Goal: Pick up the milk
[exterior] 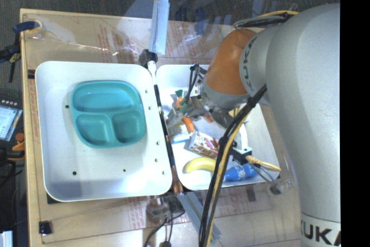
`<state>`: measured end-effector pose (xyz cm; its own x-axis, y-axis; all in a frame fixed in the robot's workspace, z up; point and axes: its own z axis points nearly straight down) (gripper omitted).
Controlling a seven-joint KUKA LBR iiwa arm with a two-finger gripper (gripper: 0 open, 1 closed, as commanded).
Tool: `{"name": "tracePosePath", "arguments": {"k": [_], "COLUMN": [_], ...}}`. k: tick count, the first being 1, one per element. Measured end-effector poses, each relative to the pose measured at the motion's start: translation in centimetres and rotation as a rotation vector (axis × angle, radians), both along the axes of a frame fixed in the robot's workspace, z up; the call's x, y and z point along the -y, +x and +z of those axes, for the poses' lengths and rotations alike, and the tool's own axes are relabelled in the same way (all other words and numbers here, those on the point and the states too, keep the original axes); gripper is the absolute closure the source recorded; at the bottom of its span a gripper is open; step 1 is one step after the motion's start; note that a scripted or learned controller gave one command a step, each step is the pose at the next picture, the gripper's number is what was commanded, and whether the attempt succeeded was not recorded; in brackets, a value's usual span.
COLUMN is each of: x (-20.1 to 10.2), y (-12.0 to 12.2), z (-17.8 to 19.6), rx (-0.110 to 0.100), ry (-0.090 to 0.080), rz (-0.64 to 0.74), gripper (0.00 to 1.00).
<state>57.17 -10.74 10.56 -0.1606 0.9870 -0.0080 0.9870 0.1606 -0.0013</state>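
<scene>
My gripper (184, 106) reaches down into the left part of the right bin (263, 130), among a huddle of small items. The arm's orange band and grey body cover much of that bin. Right at the gripper lie a small orange piece (188, 123) and some grey and green bits. I cannot tell which item is the milk; it may be hidden under the arm. Nothing shows clearly as held.
A patterned red-and-white packet (203, 143), a banana (199, 165) and a blue item (240, 172) lie in the right bin's near part. The left bin (52, 142) holds a teal divided tray (108, 111). Black cables hang from the arm across the right bin.
</scene>
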Motion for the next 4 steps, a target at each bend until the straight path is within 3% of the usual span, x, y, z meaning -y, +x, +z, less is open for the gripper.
{"name": "tracePosePath", "arguments": {"k": [1,2,3,4], "x": [0.1,0.3,-0.8,-1.1], "y": [3.1,8.3,8.5,8.6], "z": [-1.2,2.7,22.9,23.7], "rx": [0.003,0.0,-0.001,-0.005], "ry": [-0.005,0.008,0.008,0.01], "rz": [-0.028,-0.272,0.094,0.104], "gripper": [0.0,0.0,0.0,1.0]}}
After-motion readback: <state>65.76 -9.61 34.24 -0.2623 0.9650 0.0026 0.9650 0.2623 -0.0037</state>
